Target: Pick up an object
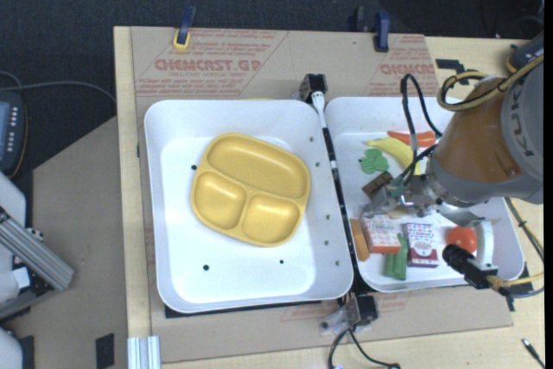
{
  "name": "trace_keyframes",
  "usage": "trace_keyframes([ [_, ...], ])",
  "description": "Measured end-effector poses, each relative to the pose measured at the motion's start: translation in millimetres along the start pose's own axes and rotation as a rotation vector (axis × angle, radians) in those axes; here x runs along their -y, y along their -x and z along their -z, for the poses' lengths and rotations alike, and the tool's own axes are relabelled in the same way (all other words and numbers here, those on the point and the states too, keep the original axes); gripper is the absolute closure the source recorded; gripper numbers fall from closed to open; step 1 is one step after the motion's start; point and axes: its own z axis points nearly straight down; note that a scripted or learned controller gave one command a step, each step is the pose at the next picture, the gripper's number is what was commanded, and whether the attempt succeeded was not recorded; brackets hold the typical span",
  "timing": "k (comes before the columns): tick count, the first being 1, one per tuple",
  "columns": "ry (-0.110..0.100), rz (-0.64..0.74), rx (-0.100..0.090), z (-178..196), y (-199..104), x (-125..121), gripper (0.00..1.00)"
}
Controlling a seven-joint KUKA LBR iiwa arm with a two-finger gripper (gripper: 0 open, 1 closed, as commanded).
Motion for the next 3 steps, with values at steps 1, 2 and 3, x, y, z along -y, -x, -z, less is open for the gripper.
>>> trace_keyframes([
  [1,-0.002,0.000,0.002,9.0,0.5,1.4,1.00],
  [2,-0.012,0.002,0.002,52.1,1.0,-4.4,1.00],
  [3,-0.010,0.002,0.002,114.6,5.3,-10.7,1.00],
])
